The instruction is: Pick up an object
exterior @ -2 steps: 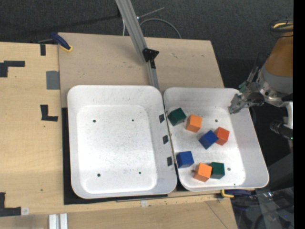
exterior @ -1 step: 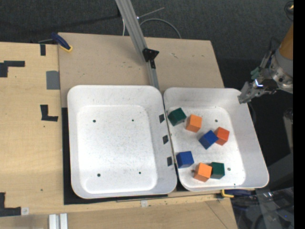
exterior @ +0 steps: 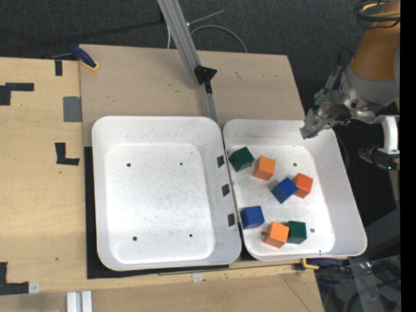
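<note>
The right bin [exterior: 325,149] holds several small cubes: a dark green one [exterior: 241,158], an orange one [exterior: 264,168], a blue one [exterior: 283,190] touching a red-orange one [exterior: 303,184], another blue one [exterior: 252,216], and an orange cube [exterior: 277,233] beside a green cube [exterior: 297,231]. My gripper [exterior: 311,129] hangs over the bin's far right corner, away from every cube, with nothing seen in it.
The left bin [exterior: 156,194] sits beside the right one. A slanted metal pole [exterior: 184,38] rises behind the bins, with a white cable near it. A blue and yellow clamp [exterior: 84,56] lies at the back left of the bench.
</note>
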Available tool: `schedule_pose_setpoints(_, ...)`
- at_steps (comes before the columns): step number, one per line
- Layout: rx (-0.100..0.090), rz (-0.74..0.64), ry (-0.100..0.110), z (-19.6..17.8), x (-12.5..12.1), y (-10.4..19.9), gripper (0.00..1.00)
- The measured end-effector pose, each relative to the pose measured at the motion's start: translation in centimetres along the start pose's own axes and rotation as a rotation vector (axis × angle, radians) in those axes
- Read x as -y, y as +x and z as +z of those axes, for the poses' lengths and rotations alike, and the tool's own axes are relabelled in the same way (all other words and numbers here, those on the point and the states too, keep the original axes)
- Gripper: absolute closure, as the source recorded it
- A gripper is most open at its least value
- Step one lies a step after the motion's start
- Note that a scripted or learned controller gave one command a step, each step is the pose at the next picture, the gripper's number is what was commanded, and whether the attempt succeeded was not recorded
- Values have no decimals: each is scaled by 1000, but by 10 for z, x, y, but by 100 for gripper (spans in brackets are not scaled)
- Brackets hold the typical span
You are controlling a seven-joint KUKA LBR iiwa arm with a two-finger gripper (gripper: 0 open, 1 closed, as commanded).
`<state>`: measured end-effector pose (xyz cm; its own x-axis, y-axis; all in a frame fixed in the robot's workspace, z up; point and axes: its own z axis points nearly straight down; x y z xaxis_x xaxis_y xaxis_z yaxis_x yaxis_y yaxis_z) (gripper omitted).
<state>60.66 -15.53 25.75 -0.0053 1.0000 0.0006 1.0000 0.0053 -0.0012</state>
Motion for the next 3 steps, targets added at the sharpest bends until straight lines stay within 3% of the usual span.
schedule_pose_setpoints(2, -1, -2, 0, -1, -18, 117, 100)
schedule_pose_setpoints(3, 0, -1, 2, 18, -23, 169, 100)
